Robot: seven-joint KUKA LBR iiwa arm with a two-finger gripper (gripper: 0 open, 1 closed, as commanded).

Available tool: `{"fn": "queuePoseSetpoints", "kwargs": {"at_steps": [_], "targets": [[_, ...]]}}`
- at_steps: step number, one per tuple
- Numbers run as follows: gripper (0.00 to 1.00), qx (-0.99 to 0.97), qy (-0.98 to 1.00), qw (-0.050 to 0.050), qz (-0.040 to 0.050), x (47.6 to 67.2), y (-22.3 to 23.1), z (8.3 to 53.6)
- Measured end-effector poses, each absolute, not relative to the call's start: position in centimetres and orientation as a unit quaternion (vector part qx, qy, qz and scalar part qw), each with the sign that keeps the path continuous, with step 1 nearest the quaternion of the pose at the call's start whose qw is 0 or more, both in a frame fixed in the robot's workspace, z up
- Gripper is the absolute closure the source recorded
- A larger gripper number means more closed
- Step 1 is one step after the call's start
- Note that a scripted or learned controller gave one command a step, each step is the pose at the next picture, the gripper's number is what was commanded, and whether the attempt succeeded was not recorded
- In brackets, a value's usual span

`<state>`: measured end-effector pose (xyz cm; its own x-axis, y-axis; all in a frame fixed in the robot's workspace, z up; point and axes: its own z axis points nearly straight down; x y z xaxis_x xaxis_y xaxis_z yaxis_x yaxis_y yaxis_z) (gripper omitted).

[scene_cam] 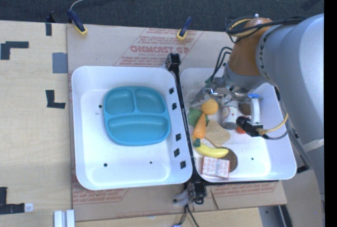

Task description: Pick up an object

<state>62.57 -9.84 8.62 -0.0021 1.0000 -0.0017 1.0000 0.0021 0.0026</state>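
The right bin (pixel 274 160) holds a heap of toy food: an orange ball (pixel 209 107), a carrot (pixel 199 126), a green piece (pixel 194 115), a slice of bread (pixel 217 134), a banana (pixel 211 151), a brown cookie (pixel 232 159) and a pink-and-white packet (pixel 215 167). My gripper (pixel 218 95) reaches down into this bin's upper left part, right above the orange ball and next to a round silver piece (pixel 229 116). The arm's wrist hides the fingers.
The left bin (pixel 87 115) holds a blue divided plate (pixel 137 115). A black divider (pixel 179 115) runs between the bins. Yellow clamps (pixel 78 23) (pixel 184 32) sit on the cardboard's far edge. The arm's grey body (pixel 300 78) covers the right bin's right side.
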Motion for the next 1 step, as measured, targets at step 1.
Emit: {"fn": "queuePoseSetpoints", "kwargs": {"at_steps": [1], "targets": [[1.0, 0.706, 0.708, 0.003, 0.001, 62.66, -9.86, 9.72]]}}
